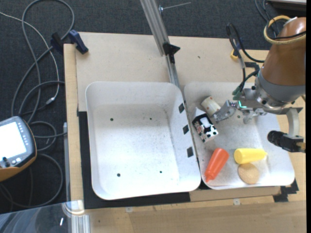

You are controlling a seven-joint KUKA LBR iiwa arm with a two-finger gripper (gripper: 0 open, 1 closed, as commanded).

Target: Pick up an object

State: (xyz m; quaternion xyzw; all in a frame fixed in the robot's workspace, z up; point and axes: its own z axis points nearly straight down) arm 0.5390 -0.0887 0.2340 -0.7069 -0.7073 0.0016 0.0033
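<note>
Objects for picking all lie in the right bin [286,171], the one under the arm [284,57], which suits a reach coming in from that side; the left bin [131,140] carries nothing that can be made out but a few dark specks. The end effector [224,111] sits low over the upper part of the right bin, pointing toward the divide between the 2 bins. Whether it is spread or pressed together cannot be told from this slant, and nothing can be seen pinched in it.

Just beyond its tip, toward the far rim, lies a small cream cylinder [210,103], on its side and close to the end effector though contact cannot be judged. Just below the tip and slightly toward the divide sits a black-and-white block [205,126], tilted against the bin wall. Either looks like the likely target, being nearest.

Farther below the end effector, toward the near rim, an orange carrot [216,163] lies slantwise, with a yellow piece [250,155] beside it and a tan round piece [249,174] just under that; these 3 are well apart from the end effector.

Both bins rest on the tabletop [121,57], pushed side by side so their rims touch.

No brand, label or readable writing shows on any object; the block's dark marks are too small to read.
</note>
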